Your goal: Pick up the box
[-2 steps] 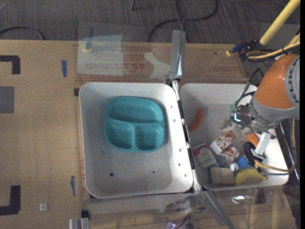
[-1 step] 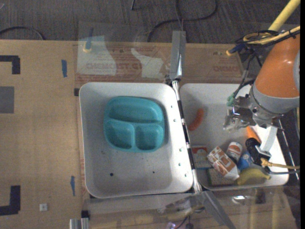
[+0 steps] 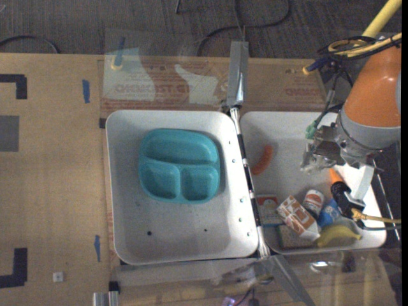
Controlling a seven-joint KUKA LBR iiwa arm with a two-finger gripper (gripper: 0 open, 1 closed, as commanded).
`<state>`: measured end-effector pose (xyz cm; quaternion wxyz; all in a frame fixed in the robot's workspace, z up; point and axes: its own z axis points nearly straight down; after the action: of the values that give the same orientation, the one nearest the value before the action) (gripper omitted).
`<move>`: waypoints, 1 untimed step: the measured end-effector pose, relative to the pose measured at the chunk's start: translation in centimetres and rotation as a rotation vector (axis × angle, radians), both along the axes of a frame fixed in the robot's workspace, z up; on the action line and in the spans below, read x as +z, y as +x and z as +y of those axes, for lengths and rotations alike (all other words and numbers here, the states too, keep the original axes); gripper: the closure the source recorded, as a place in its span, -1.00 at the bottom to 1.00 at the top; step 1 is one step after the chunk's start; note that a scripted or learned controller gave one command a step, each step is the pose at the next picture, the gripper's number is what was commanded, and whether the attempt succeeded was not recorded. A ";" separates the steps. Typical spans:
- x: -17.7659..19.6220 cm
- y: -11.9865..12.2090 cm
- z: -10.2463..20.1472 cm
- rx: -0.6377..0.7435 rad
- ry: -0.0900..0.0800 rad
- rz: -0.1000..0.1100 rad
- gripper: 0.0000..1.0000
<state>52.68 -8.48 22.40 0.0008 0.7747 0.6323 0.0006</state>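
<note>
Grey arm with orange band, yellow cables.

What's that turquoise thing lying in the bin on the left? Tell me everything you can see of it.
It is a turquoise plastic-looking tray with rounded corners, divided into three hollows: one long compartment across the far side and two smaller ones side by side nearer the camera. It lies flat, open side up, on the floor of the left shallow white bin, in its upper middle, with nothing else touching it.

I am noting a smooth, slightly glossy teal plastic divided tray lying in my matt white plastic left bin. The small red-and-white printed cardboard box is looking matt; the tan bench board appears dull, wood-like.
</note>
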 end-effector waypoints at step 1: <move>0.0 0.0 0.0 0.000 0.000 0.000 -1.00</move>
<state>52.67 -8.49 22.39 0.0008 0.7749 0.6321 0.0006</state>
